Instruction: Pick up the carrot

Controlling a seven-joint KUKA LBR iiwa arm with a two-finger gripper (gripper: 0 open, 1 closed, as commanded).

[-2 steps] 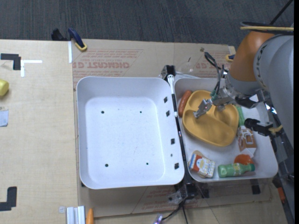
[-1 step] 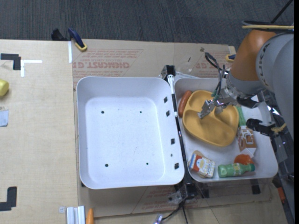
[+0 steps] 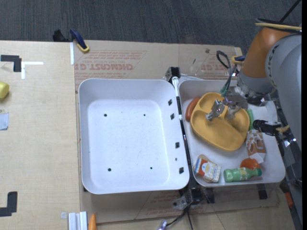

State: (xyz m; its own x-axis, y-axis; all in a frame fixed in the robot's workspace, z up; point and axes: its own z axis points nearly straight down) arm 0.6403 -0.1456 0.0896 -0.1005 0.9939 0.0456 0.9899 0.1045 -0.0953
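Hovering over the right bin (image 3: 276, 175): gripper (image 3: 223, 108), fingers spread, nothing between them. Poised above the yellow dish (image 3: 225, 131), near its upper rim. Grey arm (image 3: 288, 71) with orange band reaching in from the right.

Noting the carrot (image 3: 249, 163): small orange piece near the bin's lower right corner, partly hidden behind the green bottle (image 3: 242, 174), just below the snack packet (image 3: 255, 145). Well apart from the gripper, untouched.

Logging the rest of the right bin: red item (image 3: 191, 108) tucked under the dish's left edge; labelled pouch (image 3: 207, 169) just left of the bottle.

Seeing the left bin (image 3: 86, 128) alongside, edge touching the right one. Spotting a yellow object (image 3: 3, 89) on the bench at far left.
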